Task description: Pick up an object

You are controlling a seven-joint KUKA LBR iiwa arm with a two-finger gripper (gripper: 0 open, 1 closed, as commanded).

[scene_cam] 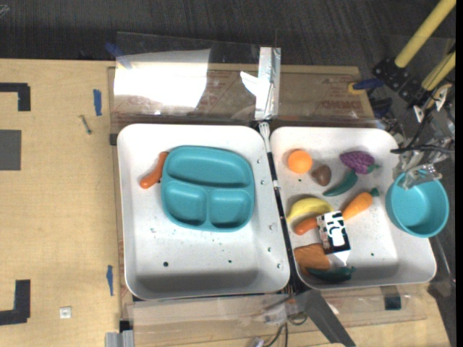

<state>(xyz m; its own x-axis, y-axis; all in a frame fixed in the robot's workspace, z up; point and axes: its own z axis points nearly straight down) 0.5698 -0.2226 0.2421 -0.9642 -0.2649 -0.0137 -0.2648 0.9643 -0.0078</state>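
The right bin (376,255) holds several toy foods: an orange ball (299,160), a brown lump (320,173), purple grapes (359,161), a green pod (340,185), a carrot (357,204), a yellow banana (309,208), a black-and-white box (333,230) and a brown piece (311,255). A teal bowl (418,208) sits over that bin's right rim. My gripper (418,169) is a dark, partly metallic shape at the bowl's far rim, close to or touching it. Whether it grips the rim is unclear.
The left bin (137,251) carries a teal divided plate (207,186) with an orange sausage-shaped toy (152,172) by its left edge. A clear plastic sheet and a taped upright strip (266,85) stand behind the bins. Yellow poles and cables crowd the upper right.
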